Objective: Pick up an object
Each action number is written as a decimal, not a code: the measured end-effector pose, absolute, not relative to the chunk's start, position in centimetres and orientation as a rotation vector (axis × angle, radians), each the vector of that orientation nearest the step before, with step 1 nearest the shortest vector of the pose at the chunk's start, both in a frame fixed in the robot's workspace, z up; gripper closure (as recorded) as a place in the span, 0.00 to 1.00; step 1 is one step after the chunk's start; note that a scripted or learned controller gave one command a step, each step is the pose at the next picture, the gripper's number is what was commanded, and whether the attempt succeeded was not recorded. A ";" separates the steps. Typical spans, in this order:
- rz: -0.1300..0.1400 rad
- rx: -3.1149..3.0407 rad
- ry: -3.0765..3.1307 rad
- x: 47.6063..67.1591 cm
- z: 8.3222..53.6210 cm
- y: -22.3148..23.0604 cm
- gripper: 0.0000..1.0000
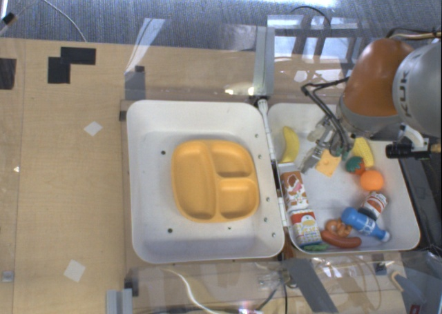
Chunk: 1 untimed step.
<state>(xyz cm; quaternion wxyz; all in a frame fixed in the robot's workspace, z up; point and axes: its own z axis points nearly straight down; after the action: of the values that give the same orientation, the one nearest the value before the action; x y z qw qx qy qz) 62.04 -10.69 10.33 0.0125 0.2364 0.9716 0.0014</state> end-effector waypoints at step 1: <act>0.002 0.645 3.062 64.7 8.8 -11.9 0.00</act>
<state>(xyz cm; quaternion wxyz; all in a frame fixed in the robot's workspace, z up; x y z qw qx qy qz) 64.73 -11.91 8.83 0.0060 0.2061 0.9785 0.0005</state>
